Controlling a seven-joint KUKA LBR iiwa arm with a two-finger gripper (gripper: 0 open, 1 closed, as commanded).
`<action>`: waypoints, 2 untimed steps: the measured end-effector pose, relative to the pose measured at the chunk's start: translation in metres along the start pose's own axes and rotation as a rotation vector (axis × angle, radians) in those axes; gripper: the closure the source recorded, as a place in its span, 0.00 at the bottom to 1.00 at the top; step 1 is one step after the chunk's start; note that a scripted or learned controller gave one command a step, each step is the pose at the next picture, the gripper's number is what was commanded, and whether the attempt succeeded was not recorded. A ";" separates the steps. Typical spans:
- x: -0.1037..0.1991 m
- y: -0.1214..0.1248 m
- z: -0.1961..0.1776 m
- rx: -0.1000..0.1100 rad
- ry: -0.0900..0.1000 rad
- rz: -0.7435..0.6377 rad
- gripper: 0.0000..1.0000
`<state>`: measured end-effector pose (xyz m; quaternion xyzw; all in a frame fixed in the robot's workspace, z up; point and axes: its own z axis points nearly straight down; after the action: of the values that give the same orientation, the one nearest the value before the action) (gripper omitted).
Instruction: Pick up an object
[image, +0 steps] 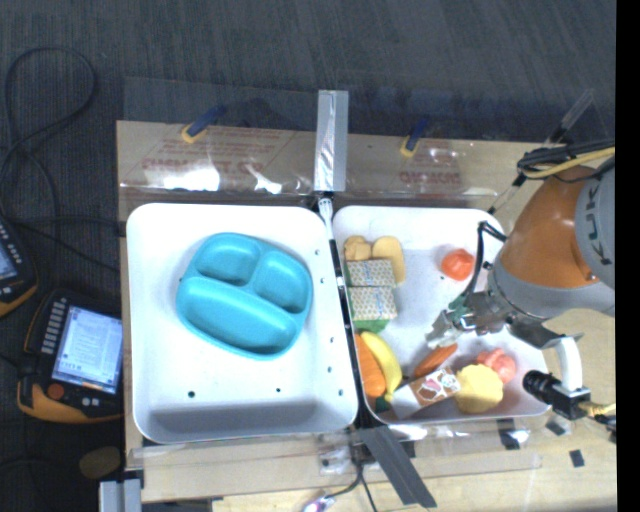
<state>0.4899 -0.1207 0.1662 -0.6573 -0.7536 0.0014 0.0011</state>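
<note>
Left white bin (150, 400) holds a blue divided plate (245, 292). Right white bin (420, 222) holds toy food: banana (384, 362) at 7 o'clock, tomato (458, 264) at 1 o'clock. Gripper (452, 322) hovers centrally, grip state unclear.

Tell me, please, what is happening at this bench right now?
A grey and orange robot arm reaches in from the right over the right bin, which holds a heap of toy food: a banana, a tomato, a carrot and more. Its gripper hangs low just above the carrot, with nothing seen between its fingers. The left bin holds a blue divided plate. No object has been lifted yet.
</note>
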 end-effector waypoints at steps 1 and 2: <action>0.019 0.000 0.076 -0.014 -0.004 -0.035 1.00; -0.026 -0.010 -0.039 -0.002 -0.002 -0.496 1.00</action>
<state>0.4840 -0.1474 0.2053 -0.4521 -0.8919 0.0012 0.0000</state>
